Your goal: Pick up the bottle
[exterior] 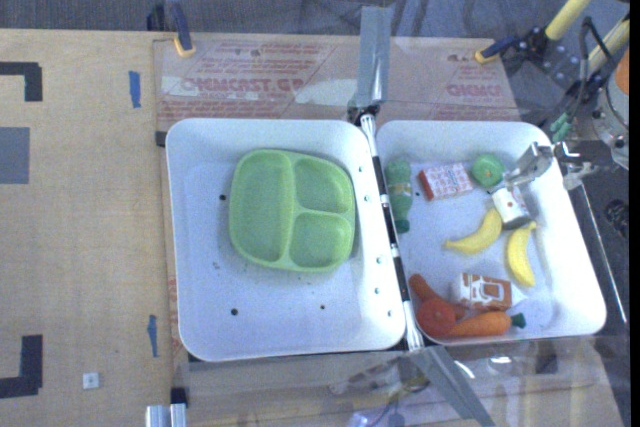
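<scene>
Bottle [400, 193], green, lies along the left wall of the right bin [585, 265]. Right of it sit a red carton [445, 181] and a green ball [487, 169]; lower down are two bananas [476, 234], a small box [486, 291], a carrot [485, 323] and a red piece [432, 310]. The hand [519, 183] hangs over the bin's upper right, well apart from the bottle; whether it is open I cannot tell. A green tray [292, 210] fills the left bin [195, 245].
</scene>
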Robot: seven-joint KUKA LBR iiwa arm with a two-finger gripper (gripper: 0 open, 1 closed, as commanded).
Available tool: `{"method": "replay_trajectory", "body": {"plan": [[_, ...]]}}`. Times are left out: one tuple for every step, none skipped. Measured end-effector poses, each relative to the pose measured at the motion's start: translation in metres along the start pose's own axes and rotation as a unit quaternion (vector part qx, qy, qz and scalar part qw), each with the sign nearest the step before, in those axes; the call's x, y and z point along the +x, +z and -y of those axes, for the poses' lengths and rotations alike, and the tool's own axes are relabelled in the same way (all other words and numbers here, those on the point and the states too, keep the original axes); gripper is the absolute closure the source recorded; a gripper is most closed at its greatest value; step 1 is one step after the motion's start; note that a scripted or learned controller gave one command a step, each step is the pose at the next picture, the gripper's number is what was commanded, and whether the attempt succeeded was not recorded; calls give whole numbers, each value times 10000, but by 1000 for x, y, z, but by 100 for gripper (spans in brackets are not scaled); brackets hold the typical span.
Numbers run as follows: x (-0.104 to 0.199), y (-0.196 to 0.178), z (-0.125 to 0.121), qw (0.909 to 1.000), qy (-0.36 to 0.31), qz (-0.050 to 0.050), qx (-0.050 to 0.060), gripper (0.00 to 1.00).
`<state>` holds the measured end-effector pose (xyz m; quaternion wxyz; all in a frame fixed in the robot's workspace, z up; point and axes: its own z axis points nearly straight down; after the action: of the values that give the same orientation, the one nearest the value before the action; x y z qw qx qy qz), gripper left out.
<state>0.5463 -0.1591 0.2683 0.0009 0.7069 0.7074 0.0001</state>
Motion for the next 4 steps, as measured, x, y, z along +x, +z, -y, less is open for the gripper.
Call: {"method": "replay_trajectory", "body": {"plan": [[-56, 53, -103, 9999, -142, 7, -6, 0], [-26, 169, -122, 9995, 302, 14, -47, 0], [-37, 180, -122, 9832, 1825, -24, 16, 0], [-37, 169, -124, 9834, 1813, 3, -26, 100]]}}
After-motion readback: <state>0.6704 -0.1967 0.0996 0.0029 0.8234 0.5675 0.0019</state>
